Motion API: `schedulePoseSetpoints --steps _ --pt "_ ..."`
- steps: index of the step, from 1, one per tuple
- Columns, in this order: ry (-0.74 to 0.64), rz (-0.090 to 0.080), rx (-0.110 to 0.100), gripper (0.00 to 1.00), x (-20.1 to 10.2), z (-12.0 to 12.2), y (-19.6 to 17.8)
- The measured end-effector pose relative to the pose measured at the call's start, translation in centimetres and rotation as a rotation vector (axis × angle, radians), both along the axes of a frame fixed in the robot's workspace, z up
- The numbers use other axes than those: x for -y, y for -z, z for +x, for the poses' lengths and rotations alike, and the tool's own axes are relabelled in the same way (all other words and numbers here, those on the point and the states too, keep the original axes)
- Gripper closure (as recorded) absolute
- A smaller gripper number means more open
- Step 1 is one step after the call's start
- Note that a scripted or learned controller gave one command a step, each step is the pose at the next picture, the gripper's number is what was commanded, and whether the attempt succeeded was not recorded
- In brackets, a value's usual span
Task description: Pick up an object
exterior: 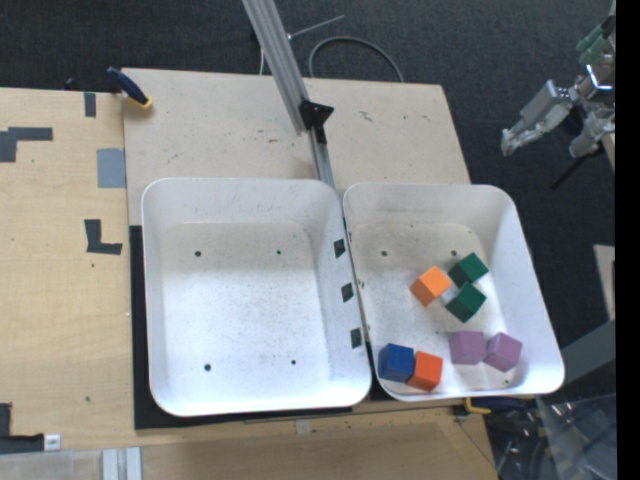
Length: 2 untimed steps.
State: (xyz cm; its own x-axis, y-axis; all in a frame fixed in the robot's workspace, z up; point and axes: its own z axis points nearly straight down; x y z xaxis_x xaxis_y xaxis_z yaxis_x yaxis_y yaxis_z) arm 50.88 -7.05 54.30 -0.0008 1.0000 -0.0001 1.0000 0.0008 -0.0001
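Currently your claw (545, 128) hangs beyond the table's right edge, spread wide, gripping nothing; tightly clustered cubes (465, 285) risk a mis-grasp.

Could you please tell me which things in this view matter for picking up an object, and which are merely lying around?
For the job:
- gripper, off to the right beyond the bins
- right bin with two orange cubes, two green cubes, two purple cubes and a blue cube

Lying about:
- left bin
- blue-and-yellow clamp
- grey tape patches
- cable loop
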Motion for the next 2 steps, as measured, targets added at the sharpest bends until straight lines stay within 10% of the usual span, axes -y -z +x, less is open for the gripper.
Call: schedulePoseSetpoints --steps 1,2 --pt "0.001 0.000 0.000 0.00 0.4 -1.3 0.0" --pt "0.003 0.000 -0.008 0.00 2.1 -2.2 8.0"
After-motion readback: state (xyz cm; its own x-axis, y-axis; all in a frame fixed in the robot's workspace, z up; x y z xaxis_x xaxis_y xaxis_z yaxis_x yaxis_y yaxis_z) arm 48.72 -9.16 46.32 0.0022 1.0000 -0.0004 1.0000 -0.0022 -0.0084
